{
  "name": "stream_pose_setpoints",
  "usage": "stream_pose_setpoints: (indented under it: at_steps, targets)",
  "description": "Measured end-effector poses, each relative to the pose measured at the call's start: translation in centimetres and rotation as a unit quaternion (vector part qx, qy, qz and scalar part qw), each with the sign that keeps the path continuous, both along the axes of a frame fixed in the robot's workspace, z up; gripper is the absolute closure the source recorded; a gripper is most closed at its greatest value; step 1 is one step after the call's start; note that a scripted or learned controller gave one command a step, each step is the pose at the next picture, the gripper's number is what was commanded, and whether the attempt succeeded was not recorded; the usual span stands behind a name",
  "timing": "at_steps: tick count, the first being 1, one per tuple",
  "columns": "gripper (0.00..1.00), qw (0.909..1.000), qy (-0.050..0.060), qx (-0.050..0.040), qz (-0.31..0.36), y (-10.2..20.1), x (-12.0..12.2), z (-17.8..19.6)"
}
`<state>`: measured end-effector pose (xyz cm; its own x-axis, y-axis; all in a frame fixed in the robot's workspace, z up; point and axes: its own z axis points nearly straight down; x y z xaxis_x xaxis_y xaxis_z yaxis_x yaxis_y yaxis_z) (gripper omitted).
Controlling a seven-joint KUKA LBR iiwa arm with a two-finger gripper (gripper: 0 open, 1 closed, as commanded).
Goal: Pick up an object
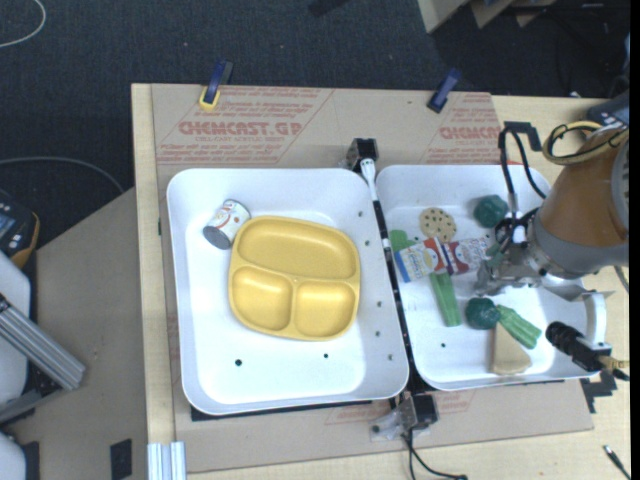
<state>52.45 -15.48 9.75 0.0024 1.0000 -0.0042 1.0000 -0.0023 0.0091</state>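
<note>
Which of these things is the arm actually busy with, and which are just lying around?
In play, near the gripper in the right bin:
- red and white pouch
- green stick
- dark green ball
- round cookie
- tan wedge

Just lying about, in the left bin:
- yellow divided plate
- small cup on its side

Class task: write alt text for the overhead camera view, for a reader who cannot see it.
A grey robot arm with an orange band reaches into the right white bin among small toy foods, including a green stick and a round speckled cookie. The left white bin holds a yellow divided plate and a small can.
</note>
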Motion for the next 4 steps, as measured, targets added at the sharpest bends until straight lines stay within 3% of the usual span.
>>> stream_pose_setpoints:
  at_steps: [2,3,4]
  targets:
    - [1.0,1.0,0.001,0.0004,0.002,-1.1,0.6,10.7]
    - [1.0,1.0,0.002,0.001,0.002,-1.1,0.7,12.9]
    - [1.0,1.0,0.004,0.0021,0.003,4.1,2.3,12.2]
